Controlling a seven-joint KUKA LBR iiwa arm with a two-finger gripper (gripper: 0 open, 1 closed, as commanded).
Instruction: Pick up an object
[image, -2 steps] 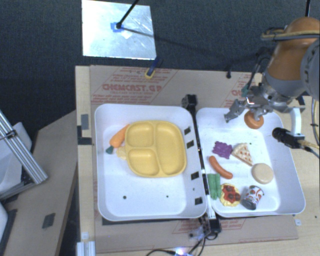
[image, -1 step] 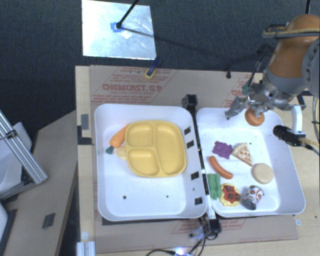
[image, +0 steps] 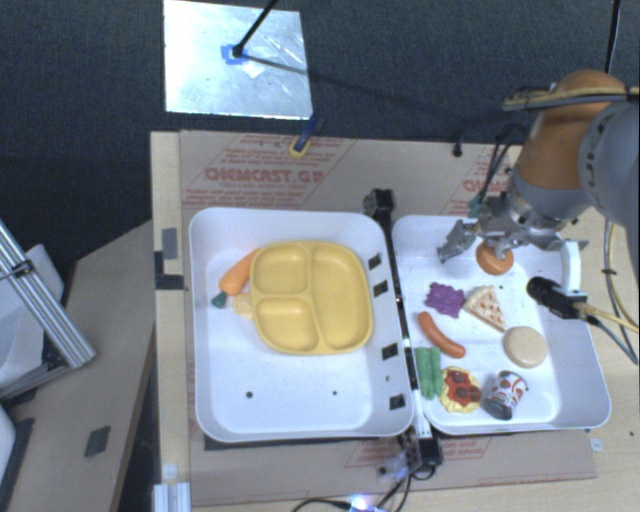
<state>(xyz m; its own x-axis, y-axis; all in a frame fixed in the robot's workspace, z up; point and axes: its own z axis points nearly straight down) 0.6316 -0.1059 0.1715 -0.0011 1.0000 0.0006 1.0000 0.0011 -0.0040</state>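
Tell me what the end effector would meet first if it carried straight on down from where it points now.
Probably the orange round toy in the right bin: the end effector hangs right above it. Depth is unclear, so it may already touch it.

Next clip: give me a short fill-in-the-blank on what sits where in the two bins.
1. The yellow tray lies in the ____ bin.
2. The carrot touches the tray's ____ edge.
3. The gripper is over the ____ bin.
4. The hot dog lies just below the ____ grapes.

Missing words: left; left; right; purple
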